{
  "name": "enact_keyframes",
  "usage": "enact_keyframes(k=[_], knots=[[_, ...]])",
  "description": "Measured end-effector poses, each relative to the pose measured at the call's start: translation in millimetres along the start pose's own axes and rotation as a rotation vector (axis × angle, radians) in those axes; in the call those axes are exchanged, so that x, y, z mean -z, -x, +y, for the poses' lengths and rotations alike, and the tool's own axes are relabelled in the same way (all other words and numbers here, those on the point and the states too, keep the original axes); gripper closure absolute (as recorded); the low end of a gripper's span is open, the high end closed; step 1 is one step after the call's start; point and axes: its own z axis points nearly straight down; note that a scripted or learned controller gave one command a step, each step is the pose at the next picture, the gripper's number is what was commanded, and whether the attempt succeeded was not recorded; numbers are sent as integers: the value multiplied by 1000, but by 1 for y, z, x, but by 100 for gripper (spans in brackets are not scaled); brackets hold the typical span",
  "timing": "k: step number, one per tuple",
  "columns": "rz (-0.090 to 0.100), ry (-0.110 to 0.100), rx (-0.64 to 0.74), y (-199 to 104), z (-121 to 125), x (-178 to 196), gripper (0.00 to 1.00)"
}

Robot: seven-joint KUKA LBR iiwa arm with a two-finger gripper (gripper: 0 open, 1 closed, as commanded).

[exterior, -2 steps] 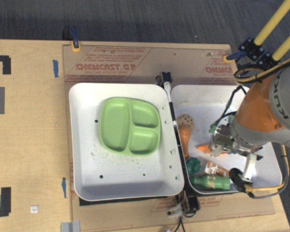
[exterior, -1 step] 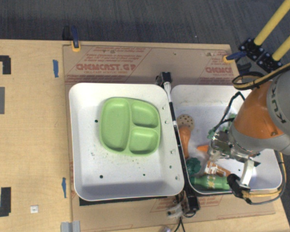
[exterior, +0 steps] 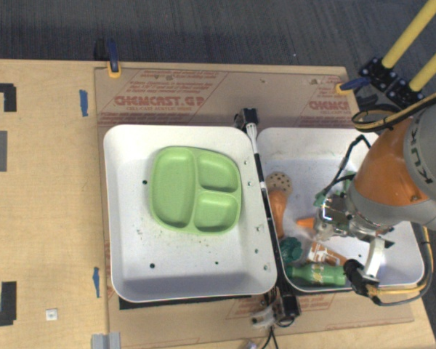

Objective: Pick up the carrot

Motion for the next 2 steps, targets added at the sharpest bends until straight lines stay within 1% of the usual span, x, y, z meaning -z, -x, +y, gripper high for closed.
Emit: enact_keyframes(k=[1,2], knots=[[-2,-3,-56,-1,4,-10,100],[-1,-1,-56,-1,4,0,100]])
